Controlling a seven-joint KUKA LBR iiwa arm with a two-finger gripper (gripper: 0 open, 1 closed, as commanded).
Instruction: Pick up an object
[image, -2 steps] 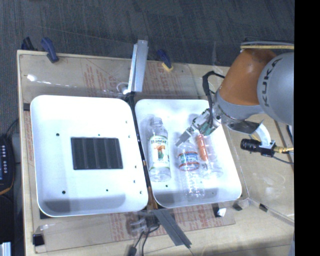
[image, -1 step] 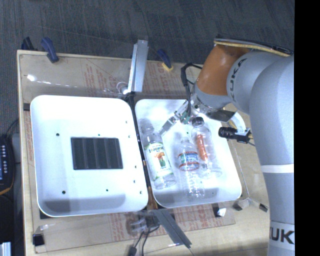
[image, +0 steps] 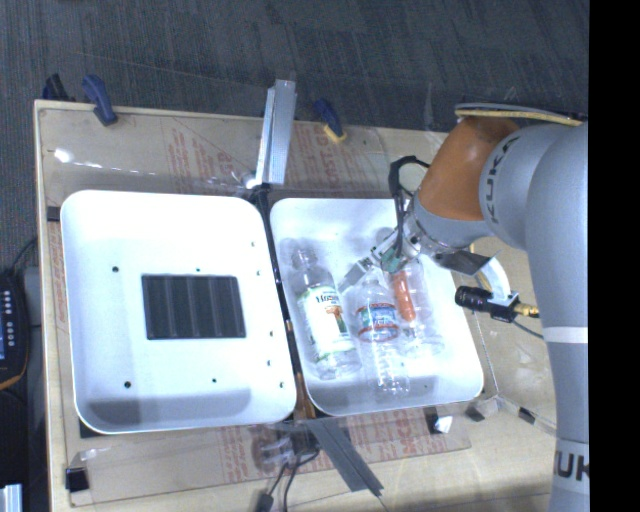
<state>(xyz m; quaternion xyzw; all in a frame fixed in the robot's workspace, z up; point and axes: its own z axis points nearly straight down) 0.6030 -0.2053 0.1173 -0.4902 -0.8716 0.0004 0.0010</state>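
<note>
In the right bin lie two clear plastic bottles: one with a green and white label on the left, one with a blue and red label beside it. An orange, carrot-like object lies at the right of them. My gripper hangs low over the bin's upper right part, just above the orange object and the second bottle's top. The wrist hides the fingertips.
The left bin holds a dark ribbed rectangular block at its middle. A metal divider bar stands at the back between the bins. Blue clamps grip the bench's far edge. A black cable runs at the right bin's right.
</note>
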